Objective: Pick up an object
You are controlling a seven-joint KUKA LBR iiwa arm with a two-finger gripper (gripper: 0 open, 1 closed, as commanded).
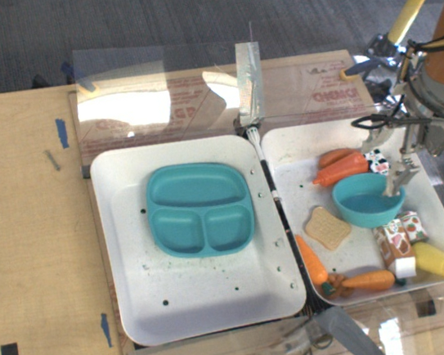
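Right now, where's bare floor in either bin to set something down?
Left bin: open floor all around the teal tray, widest along the near edge. Right bin: bare at the far-left corner, beyond the toast and left of the sausage. Crowded around the bowl, carrots, and mustard bottle.

floor [180, 5]: dark grey carpet-like surface along the far side | bench [28, 259]: light brown wood-grain top, black corner marks by its left edge, small blue tape strips | clear plastic sheet [161, 99] at the bench's far edge, bright glare on it | light: even, from overhead
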